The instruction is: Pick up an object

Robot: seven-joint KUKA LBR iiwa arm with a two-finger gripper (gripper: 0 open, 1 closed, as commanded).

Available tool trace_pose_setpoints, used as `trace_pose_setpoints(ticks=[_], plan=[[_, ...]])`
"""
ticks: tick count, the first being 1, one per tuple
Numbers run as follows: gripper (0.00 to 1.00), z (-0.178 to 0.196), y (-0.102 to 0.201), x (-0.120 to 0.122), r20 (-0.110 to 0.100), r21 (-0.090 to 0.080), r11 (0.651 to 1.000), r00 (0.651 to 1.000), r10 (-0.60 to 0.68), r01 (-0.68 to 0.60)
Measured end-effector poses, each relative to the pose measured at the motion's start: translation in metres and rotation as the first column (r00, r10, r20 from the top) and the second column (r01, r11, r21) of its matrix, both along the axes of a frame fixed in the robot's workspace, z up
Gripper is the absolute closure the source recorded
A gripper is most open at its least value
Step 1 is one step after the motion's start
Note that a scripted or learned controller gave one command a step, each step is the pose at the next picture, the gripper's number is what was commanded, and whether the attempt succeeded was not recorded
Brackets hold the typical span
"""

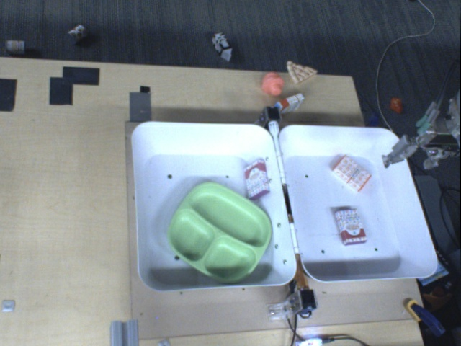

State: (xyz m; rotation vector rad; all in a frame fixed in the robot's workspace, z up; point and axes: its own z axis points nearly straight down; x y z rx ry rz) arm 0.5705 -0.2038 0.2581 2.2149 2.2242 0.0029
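a glossy green compartment tray (220,230) is seen at 7 o'clock, two flat printed packets (351,173) at 3 o'clock beside the metal gripper (414,146), whose opening cannot be told.

Left bin (144,215): it held a big green plate (220,230) with three dips, sitting toward the front. A small red and white packet (256,179) stood near the right wall, just behind the plate.

Right bin (414,229): it held two small packets. A pale one (351,173) lay tilted at the back. A red one (351,225) lay in front of it, a little apart.

Gripper (403,150): it was at the right bin's far right edge, over the rim, away from both packets.

Bench (57,215): an orange ball (272,84) and a pizza slice toy (301,71) lay behind the bins.
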Motion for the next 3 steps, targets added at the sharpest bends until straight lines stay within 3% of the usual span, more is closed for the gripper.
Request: trace_pose_setpoints(ticks=[1,2,3], plan=[[0.00,-0.172,0.027,0.049,0.004,0.000,1.000,1.000,0.002,-0.002],[1.00,-0.161,0.027,0.050,0.007,-0.001,1.000,1.000,0.004,-0.004],[1.00,-0.093,0.088,0.037,0.002,0.001,1.000,1.000,0.001,-0.001]])
